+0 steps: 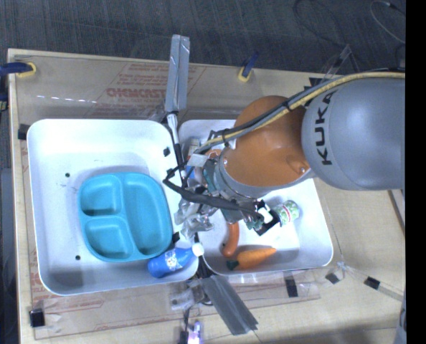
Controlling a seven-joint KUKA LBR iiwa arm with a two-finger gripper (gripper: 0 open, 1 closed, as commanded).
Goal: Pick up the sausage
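The sausage (231, 240), a short orange-red piece, lies upright in the picture near the front of the right bin (315, 244). My gripper (193, 217) hangs low over the right bin's left side, close to the wall between the bins. It is just left of the sausage and slightly behind it. The wrist and cables hide most of the gripper. I see nothing held in it.
An orange carrot (257, 256) with a dark tip lies right in front of the sausage. A green and white item (288, 211) sits to the right. The left bin (48, 192) holds a blue divided plate (123, 216). A blue bottle (171, 262) rests at the front between the bins.
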